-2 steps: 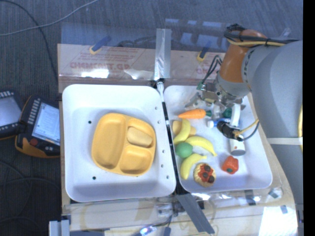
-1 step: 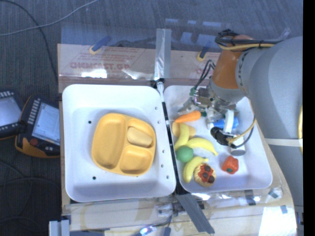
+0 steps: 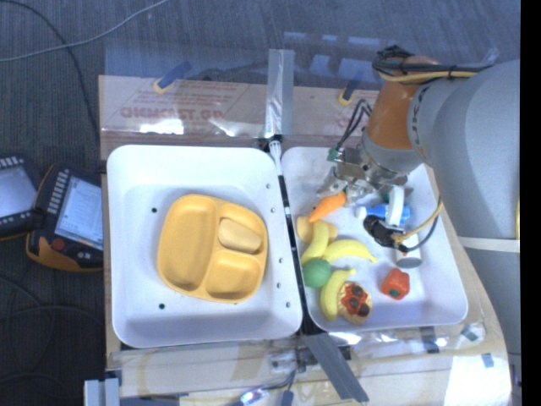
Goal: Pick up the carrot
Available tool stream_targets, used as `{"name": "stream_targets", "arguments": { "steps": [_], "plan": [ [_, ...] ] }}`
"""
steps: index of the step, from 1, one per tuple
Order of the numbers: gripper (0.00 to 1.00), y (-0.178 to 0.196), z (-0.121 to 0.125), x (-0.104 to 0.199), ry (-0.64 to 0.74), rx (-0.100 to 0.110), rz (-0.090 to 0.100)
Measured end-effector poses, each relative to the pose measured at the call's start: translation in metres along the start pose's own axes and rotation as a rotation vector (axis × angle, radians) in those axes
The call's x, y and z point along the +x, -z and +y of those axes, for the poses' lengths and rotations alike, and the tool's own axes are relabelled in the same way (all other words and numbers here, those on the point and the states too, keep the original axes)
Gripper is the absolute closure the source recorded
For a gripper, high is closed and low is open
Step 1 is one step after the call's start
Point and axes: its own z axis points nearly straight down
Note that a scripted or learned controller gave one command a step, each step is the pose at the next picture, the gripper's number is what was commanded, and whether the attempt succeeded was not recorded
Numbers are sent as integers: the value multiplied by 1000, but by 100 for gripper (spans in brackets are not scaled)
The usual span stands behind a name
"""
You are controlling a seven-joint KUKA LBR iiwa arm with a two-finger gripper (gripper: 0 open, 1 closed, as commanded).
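Gripper sits right by 1 carrot, can't tell its state tbh. Right bin: 2 bananas, 1 green ball. Left bin: 1 yellow tray.

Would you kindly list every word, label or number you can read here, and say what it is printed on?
Faint red print on the flat brown cardboard sheet behind the bins: too blurred to read.
Lit screen of the orange and grey handheld pendant on the floor: too small to read.
No other text is legible.
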Motion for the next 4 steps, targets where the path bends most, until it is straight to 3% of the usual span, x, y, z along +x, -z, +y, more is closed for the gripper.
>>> {"name": "stream_targets", "arguments": {
  "steps": [1, 2, 3, 4],
  "plan": [
    [100, 84, 18, 55, -92, 12, -1],
    [100, 83, 16, 63, -382, 14, -3],
    [100, 132, -54, 49, -425, 15, -2],
    [100, 129, 15, 19, 40, 12, -1]
  ]
}}
